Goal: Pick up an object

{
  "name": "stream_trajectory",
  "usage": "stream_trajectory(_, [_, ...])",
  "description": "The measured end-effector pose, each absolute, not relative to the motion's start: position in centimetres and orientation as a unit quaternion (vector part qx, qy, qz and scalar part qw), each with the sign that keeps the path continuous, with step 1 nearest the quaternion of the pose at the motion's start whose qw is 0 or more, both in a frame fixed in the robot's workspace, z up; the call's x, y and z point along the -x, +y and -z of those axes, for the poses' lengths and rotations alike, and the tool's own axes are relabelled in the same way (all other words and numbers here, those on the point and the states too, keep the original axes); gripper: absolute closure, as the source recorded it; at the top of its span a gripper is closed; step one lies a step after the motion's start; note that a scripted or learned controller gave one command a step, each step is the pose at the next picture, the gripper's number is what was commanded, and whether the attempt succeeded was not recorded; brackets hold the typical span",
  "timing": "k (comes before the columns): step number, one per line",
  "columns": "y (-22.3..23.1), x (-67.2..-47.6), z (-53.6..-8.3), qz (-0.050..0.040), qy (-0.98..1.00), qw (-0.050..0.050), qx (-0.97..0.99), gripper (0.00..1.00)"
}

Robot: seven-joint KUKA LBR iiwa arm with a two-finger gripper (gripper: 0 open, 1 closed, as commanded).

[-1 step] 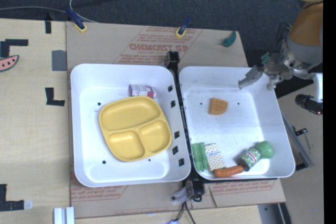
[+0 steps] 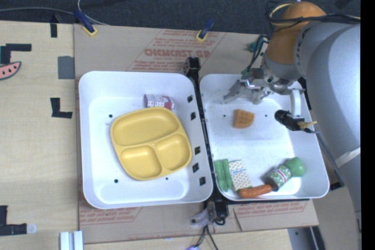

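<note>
Cardboard-topped bench, two white bins: right bin (image 2: 304, 181) holds small tan bread-like block (image 2: 243, 119) near its far middle, probably light, slightly soft, best pinched across its short sides; two-finger gripper (image 2: 251, 92) just beyond it, fingers spread, holding nothing
</note>
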State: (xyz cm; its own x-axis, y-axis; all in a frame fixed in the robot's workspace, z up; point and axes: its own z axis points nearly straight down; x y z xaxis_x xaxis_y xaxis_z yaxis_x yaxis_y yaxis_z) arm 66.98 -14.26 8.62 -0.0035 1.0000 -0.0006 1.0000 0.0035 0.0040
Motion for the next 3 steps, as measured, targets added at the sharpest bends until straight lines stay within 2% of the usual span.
stream_trajectory(1, [-9.8, -63.8, -12.2, 0.0004, 0.708, 0.000, -0.706, 0.00])
stream_trajectory(2, [-9.5, -66.6, -8.5, -0.0001, 0.708, 0.001, -0.706, 0.00])
stream_trajectory(3, [-9.6, -64.6, -18.1, 0.0000, 0.708, 0.001, -0.707, 0.00])
